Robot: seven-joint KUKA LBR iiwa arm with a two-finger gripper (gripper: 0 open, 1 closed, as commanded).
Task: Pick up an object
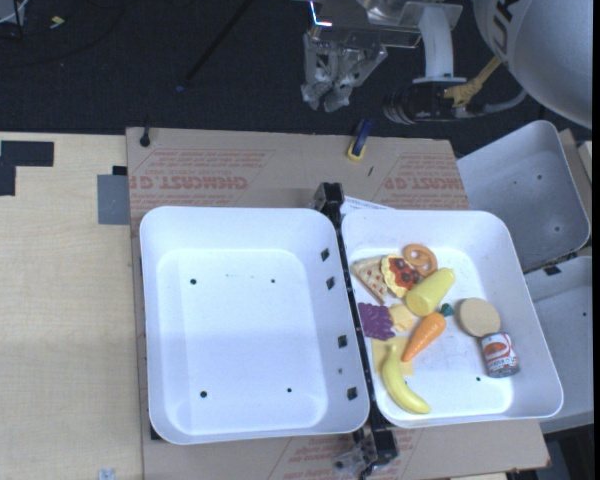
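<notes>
Toy food pieces are lying clustered in the right bin (500, 238), toward its left wall. The gripper (328, 96) is hanging high over the far edge of the bench, above the cardboard sheet (240, 173) and well apart from both bins. It is touching nothing and carrying nothing between its fingers; how far those fingers are spread cannot be told from this angle.

The banana (400, 385) is lying with its long axis running from the bin's middle toward the near wall, curving toward the right. The carrot (423, 337) is lying at a slant, its thick end toward the far right and its tip toward the near left, just beside the banana. A small can (499, 355) is lying right of the carrot. A pizza slice (370, 279) and a pretzel (418, 259) are sitting at the far side of the cluster.

The left bin (160, 268) is sitting nearer the gripper's side of the bench than the food.
</notes>
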